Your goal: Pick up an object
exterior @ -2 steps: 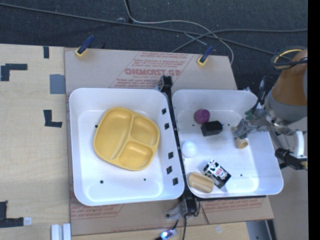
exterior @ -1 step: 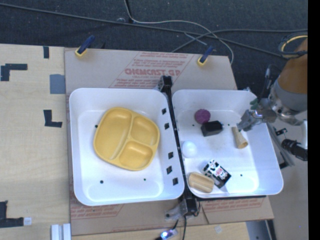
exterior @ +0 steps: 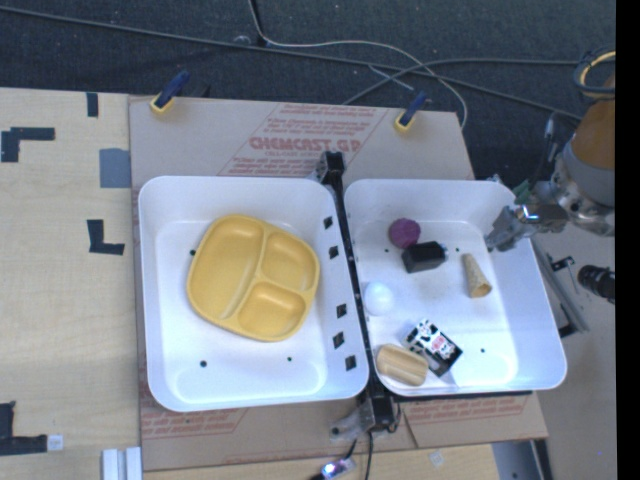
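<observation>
Arm comes in from 3 o'clock, orange band near the frame edge, wrist angled down-left. Tool (exterior: 503,232) sits over the right bin's (exterior: 535,308) rim at approx 2 o'clock; can't tell if it's open or closed, nothing seen in it. Right bin contents: purple ball (exterior: 404,232) at 11 o'clock, black block (exterior: 423,257) just beside it, tan cone (exterior: 476,275) nr centre-right, white ball (exterior: 379,297) at 9, cow-print box (exterior: 434,346) touching bread roll (exterior: 402,366) at 7. Left bin (exterior: 165,298) holds yellow divided plate (exterior: 254,276), centre.
</observation>
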Controlling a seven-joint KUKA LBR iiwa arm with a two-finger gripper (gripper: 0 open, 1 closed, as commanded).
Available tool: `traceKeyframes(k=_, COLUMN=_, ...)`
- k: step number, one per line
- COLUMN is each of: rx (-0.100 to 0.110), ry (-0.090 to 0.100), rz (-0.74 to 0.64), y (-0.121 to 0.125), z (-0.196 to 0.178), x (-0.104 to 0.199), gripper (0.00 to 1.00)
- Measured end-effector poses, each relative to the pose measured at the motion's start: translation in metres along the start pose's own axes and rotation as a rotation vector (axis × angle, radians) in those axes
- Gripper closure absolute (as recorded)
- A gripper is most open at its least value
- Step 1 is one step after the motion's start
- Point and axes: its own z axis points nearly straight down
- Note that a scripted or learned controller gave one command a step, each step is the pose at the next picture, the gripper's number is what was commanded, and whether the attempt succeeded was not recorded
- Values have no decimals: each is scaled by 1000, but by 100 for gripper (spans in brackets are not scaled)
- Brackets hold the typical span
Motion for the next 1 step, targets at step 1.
traceKeyframes(k=1, rx=4, ry=2, rz=-3, y=-3, z=12, x=49, gripper=100)
